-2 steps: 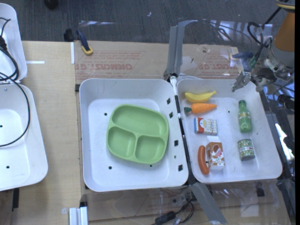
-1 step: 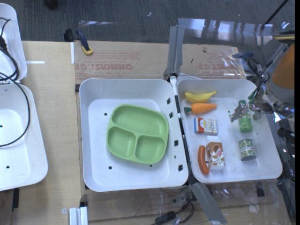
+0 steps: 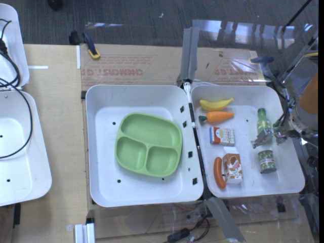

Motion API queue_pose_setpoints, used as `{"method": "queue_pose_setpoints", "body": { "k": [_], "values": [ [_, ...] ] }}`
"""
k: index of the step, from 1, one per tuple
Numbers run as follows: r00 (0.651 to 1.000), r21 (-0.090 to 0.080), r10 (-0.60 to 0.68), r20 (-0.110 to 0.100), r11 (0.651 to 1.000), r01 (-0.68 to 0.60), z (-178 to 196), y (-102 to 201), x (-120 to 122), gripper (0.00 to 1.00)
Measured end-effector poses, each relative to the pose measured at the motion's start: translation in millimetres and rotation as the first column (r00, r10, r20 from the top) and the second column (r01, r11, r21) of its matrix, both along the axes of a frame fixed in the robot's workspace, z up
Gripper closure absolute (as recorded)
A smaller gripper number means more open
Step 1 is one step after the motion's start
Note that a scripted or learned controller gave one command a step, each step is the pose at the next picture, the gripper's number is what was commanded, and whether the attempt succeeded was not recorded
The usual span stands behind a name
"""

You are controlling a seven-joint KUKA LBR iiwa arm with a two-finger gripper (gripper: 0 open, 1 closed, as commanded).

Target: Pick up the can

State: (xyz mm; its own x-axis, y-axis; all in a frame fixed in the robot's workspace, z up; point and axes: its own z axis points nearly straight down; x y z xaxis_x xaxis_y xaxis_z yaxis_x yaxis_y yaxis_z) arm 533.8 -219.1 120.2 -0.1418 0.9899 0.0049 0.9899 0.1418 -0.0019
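The can [image 3: 266,161] is standing upright near the right bin's [image 3: 291,186] right wall, just below the gripper [image 3: 267,137], whose fingers are hanging slightly parted, gripping nothing, beside the green bottle [image 3: 261,121], while a green plate [image 3: 149,145] is lying in the left bin [image 3: 96,135].

The arm [image 3: 310,97] is reaching in from the table's right edge, its orange band showing at the frame's margin, blurred and partly cut off. Below the band the grey wrist is angling downward and toward the table's middle. The end effector [image 3: 267,136] is hanging low over the right-hand portion of the table, about midway between its far and near edges, its dark metal parts pointing left. The tip is too small and cluttered to make out clearly.
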Motion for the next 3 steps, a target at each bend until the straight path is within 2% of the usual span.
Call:
{"method": "queue_pose_setpoints", "body": {
  "k": [1, 2, 3],
  "values": [
    [1.000, 0.008, -0.026, -0.004, 1.000, 0.026, -30.0, 4.9, -55.5, 0.00],
    [0.999, 0.000, -0.032, 0.000, 0.999, 0.032, -20.7, 1.0, -55.0, 1.00],
    [0.999, -0.006, -0.035, 0.003, 0.999, 0.035, 87.3, 8.3, 23.6, 1.00]
  ]
}}
